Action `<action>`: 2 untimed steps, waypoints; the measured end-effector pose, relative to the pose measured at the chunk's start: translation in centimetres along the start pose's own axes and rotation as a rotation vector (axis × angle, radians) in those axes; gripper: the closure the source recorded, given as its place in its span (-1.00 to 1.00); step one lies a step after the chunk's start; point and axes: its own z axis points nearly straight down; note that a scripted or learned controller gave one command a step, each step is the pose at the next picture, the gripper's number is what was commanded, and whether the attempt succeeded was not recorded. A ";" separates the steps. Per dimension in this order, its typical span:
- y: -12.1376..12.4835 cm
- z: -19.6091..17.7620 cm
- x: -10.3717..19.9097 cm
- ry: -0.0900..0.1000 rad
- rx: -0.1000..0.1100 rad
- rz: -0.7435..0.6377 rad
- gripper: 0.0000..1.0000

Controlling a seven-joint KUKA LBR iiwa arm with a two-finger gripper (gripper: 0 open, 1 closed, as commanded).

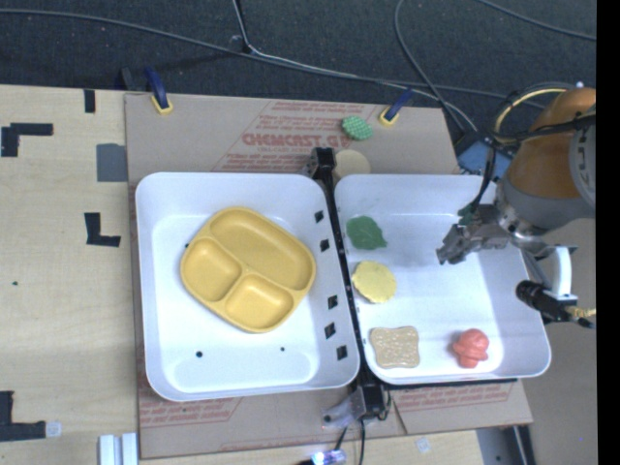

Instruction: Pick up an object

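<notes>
The grey arm with its orange band reaches in from the right, its jaws [453,252] hanging over the bare middle of the right white bin [504,356]; whether they are apart or together cannot be told. In that bin lie a green leaf-shaped toy [365,232], a round yellow toy [373,282], a tan bread-slice toy [394,346] and a red toy [470,347], all apart from the jaws. The left white bin [160,356] holds a yellow three-compartment plastic plate [248,268].

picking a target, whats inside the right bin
Right bin holds a green piece, yellow piece, tan piece and red piece. The end effector hides some floor.
</notes>
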 end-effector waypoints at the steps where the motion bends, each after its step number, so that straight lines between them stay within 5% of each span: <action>1: -0.2 -4.3 0.1 0.001 0.001 -0.001 1.00; 2: 0.1 -8.6 -0.2 0.000 0.001 -0.001 1.00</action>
